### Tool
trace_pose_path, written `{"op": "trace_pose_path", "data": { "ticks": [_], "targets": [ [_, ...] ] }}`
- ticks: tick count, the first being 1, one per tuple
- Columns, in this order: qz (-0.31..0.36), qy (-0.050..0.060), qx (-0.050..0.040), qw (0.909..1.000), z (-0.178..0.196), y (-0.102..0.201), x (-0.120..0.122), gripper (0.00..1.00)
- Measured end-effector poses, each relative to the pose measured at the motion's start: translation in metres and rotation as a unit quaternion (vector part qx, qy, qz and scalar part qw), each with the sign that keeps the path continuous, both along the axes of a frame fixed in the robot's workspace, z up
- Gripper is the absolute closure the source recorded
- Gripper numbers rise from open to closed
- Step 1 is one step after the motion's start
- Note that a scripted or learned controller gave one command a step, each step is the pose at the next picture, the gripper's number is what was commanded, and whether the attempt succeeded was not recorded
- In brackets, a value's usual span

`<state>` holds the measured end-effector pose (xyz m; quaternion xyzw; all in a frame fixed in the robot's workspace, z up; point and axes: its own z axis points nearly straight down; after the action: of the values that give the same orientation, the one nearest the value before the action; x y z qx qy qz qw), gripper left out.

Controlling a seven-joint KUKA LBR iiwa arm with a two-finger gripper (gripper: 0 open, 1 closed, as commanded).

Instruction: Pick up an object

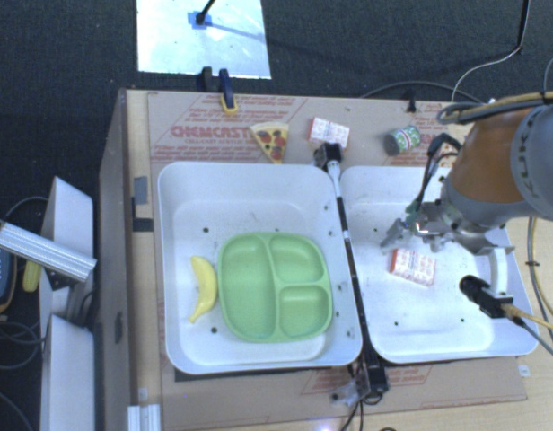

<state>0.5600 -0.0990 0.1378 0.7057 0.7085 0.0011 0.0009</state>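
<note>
A small white box with red print (412,266) lies flat in the right bin (438,344), near its middle. My gripper (413,235) hovers just above the box's far edge, fingers spread open, and nothing sits between them. In the left bin (182,241) there is a green divided plate (276,287) with a yellow banana (203,287) lying beside it on the left.
On the cardboard behind the bins lie a toy pizza slice (270,139), another white and red box (329,132) and a small green can (403,138). A narrow wall (344,232) divides the two bins. The arm covers the right bin's far right corner.
</note>
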Motion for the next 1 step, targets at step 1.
{"op": "trace_pose_path", "data": {
  "ticks": [1],
  "targets": [
    [-0.002,0.001,-0.0006,1.0000,-0.0539,-0.0392,-0.0023,0.00]
  ]
}}
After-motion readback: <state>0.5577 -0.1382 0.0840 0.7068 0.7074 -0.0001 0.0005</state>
